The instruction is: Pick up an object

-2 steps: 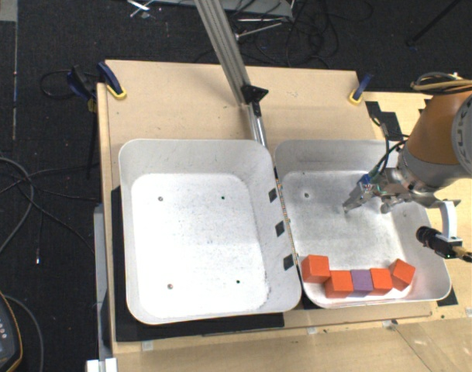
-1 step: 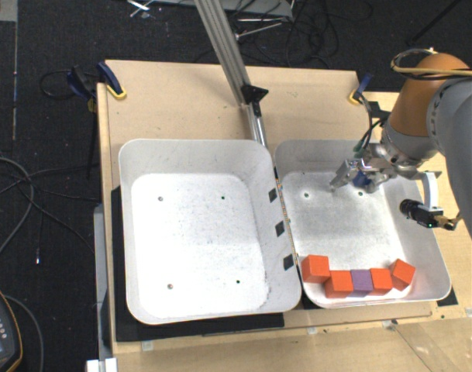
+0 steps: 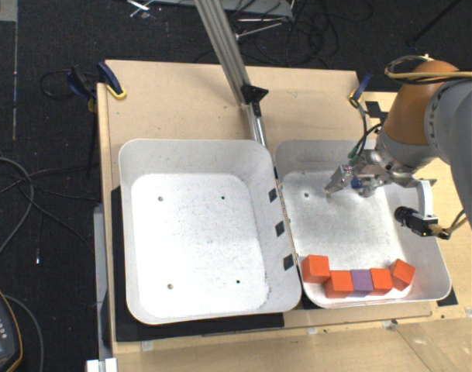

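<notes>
The grey arm (image 3: 445,122) reaches in from the right, its orange band (image 3: 412,111) sitting just above the wrist. The wrist bends down and leftward, ending in the two-finger gripper (image 3: 338,183), which points toward the left. Cables loop along the wrist, and a black fitting projects below it.

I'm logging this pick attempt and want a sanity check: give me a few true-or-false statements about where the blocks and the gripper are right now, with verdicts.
1. All the blocks lie in the right bin. True.
2. The purple block sits among orange blocks along the bin's near edge. True.
3. The gripper is directly over the purple block. False: it is over the far part of the right bin, apart from the blocks.
4. The left bin holds an orange block. False: the orange blocks are in the right bin.
5. The purple block is between the gripper's fingers. False: it lies in the bin.
</notes>
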`<move>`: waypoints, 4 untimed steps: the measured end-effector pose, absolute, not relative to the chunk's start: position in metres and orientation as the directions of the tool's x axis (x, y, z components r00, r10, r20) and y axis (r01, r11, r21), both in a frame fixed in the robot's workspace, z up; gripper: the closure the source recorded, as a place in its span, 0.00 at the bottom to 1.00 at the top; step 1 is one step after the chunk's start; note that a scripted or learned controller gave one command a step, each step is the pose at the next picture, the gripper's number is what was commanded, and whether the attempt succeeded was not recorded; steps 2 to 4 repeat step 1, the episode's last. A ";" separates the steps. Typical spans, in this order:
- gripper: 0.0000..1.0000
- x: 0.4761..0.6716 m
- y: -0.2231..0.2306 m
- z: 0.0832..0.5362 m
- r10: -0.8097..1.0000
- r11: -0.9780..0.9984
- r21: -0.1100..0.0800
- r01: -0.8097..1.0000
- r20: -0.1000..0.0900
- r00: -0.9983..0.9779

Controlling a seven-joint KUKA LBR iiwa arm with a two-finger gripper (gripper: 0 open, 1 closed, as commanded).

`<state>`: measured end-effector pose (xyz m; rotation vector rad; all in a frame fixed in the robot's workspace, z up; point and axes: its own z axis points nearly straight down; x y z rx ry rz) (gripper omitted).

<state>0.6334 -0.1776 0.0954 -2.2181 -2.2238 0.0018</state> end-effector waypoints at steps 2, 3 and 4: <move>0.00 0.681 -0.215 0.094 1.000 -0.002 -0.005 1.000 -0.003 0.002; 0.00 0.681 -0.215 0.094 1.000 -0.002 -0.005 1.000 -0.003 0.002; 0.00 0.681 -0.215 0.094 1.000 -0.002 -0.005 1.000 -0.003 0.002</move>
